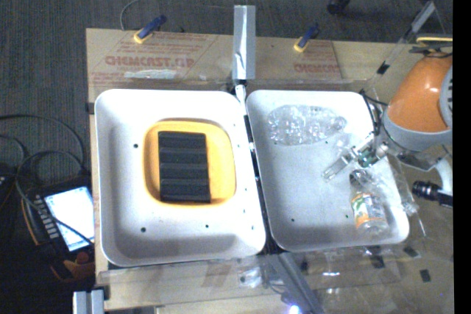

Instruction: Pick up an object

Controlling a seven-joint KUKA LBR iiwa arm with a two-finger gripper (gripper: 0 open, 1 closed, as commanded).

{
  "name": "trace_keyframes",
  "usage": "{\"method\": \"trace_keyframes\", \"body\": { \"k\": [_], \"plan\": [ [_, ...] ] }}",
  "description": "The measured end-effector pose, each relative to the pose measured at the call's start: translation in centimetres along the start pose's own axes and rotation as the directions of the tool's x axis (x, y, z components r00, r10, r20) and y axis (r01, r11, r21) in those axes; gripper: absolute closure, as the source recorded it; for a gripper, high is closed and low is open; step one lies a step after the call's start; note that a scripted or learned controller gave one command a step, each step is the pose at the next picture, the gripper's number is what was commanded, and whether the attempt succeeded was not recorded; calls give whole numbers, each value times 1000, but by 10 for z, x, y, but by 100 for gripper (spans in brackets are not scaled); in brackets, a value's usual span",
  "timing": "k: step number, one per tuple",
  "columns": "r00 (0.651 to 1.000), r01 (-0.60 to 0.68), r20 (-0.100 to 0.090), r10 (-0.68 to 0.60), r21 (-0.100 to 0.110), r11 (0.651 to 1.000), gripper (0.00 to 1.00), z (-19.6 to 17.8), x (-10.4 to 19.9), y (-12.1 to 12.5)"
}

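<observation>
Hovering over the right bin [294, 228], the gripper [352, 164] seems open and empty; it should descend straight onto the small bottle [366, 207].

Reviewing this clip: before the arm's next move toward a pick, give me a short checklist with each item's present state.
1. tool over the right bin: ok, it sits near that bin's right side.
2. Something between the tool's fingers: cannot tell.
3. Candidate nearby: ok, a small clear bottle with an orange label lies just below the tool.
4. Second candidate: ok, a crumpled clear plastic bottle lies at the bin's top.
5. The yellow tray with black insert lies apart in the left bin: ok.
</observation>
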State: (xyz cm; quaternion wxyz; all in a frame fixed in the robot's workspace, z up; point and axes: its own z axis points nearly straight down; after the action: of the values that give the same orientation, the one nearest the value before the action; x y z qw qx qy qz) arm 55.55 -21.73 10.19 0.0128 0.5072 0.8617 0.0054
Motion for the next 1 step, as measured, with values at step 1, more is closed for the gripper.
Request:
{"method": "trace_keyframes", "body": {
  "k": [1],
  "plan": [
    [943,334,-20,-333,13,943,100,-17,5,20]
  ]
}}
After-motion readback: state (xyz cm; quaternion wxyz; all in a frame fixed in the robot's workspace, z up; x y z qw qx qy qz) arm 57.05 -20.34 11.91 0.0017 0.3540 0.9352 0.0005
